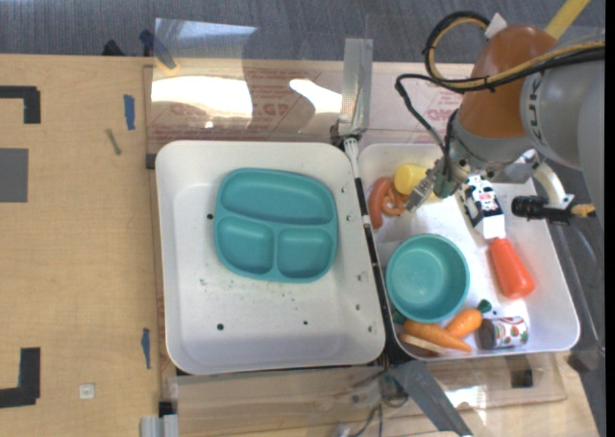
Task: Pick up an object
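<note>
My gripper hangs low over the back left part of the right bin, under the grey arm and its orange band. It is right beside a small yellow object, and just right of an orange curved piece by the bin's left wall. Whether it touches the yellow object I cannot tell. A black and white toy sits just right of the gripper, with a white block below it.
A teal bowl fills the right bin's front left. An orange-red cylinder lies to its right. Two carrots and a small patterned cup lie at the front. The left bin holds a teal divided plate.
</note>
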Controlling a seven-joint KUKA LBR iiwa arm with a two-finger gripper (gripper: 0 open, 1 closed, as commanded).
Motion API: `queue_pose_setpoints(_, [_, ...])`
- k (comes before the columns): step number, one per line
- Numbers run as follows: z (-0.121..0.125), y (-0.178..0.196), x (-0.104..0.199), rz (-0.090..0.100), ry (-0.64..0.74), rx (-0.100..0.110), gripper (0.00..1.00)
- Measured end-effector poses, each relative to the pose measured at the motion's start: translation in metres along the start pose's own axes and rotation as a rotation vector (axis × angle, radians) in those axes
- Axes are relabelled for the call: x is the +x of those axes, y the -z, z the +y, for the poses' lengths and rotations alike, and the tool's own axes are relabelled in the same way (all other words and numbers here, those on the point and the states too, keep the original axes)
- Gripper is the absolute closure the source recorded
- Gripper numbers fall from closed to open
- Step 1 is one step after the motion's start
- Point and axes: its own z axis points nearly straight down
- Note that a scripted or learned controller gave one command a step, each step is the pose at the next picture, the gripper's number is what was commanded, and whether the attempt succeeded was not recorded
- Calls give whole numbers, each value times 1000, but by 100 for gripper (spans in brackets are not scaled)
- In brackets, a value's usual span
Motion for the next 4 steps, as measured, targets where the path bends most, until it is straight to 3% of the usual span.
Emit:
queue_pose_setpoints(1, [-5, -8, 6, 27, -1, 22, 0])
queue_pose_setpoints(2, [-5, -13, 7, -1, -417, -17, 0])
queue_pose_setpoints(3, [-6, -2, 5, -7, -416, -17, 100])
queue_pose_setpoints(4, [-3, 158, -39, -10, -442, -20, 100])
